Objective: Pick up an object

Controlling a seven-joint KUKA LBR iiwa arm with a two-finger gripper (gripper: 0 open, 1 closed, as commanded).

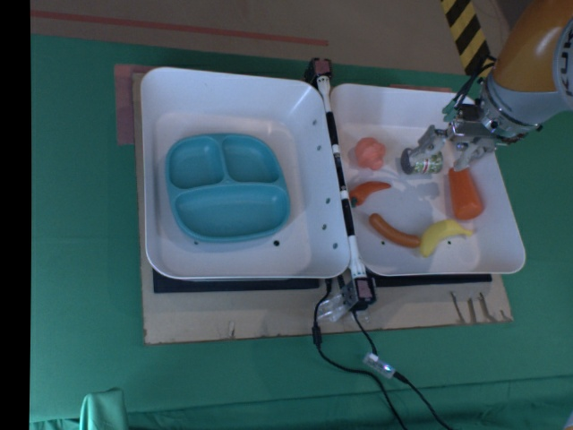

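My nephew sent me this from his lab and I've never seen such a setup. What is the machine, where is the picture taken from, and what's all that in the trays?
One camera looks down at a slant on a bench with two white bins. The left bin holds a teal divided plate. The right bin holds toy food: a pinkish fruit, a small red pepper, a sausage, a banana and an orange carrot-like piece. The grey-and-orange robot arm reaches in from the right; its gripper sits at a small can.

green bench (81, 240), cardboard sheet (224, 328), two white bins (224, 92) side by side
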